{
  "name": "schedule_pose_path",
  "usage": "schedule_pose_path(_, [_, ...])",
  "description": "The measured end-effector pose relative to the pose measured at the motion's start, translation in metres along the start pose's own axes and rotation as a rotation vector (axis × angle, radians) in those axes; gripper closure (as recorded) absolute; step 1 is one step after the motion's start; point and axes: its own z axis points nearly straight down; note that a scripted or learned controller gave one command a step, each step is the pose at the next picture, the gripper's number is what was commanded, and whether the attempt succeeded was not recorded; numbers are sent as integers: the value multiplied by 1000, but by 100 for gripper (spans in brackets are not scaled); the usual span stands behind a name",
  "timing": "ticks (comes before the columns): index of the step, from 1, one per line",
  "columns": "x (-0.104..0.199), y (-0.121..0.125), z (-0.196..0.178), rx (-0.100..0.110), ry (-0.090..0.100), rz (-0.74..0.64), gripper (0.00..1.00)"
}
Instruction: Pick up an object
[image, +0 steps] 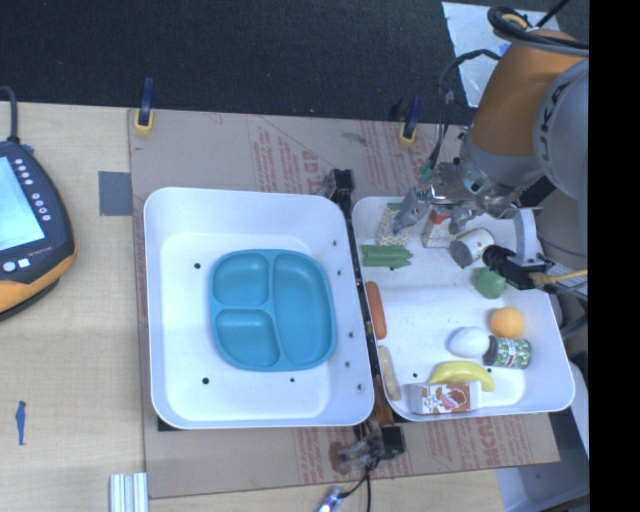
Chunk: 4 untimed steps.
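Gripper (408, 212) hovered at the right bin's (545, 400) far-left corner, just above a green vegetable (386, 257); whether it was clenched could not be told. A blue plate (272, 308) lay in the left bin (170, 300).

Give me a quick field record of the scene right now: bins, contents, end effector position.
left bin: holds a blue plate with three compartments
right bin: holds the loose items
far end: green pod, near the end effector
divider side: hot dog
right side: green ball, orange
near end: egg, can, banana, carton
end effector: low over the right bin's far corner
grasp: cannot tell; nothing seen between the fingers
bench left: pendant
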Motion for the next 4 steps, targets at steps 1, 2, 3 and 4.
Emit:
schedule_pose_path(1, [25, -37, 1, 3, -1, -2, 0])
schedule_pose_path(2, [55, -76, 1, 3, -2, -3, 0])
schedule_pose_path(3, [87, -24, 1, 2, 0, -1, 0])
schedule_pose_path(4, [82, -16, 1, 1, 0, 0, 0])
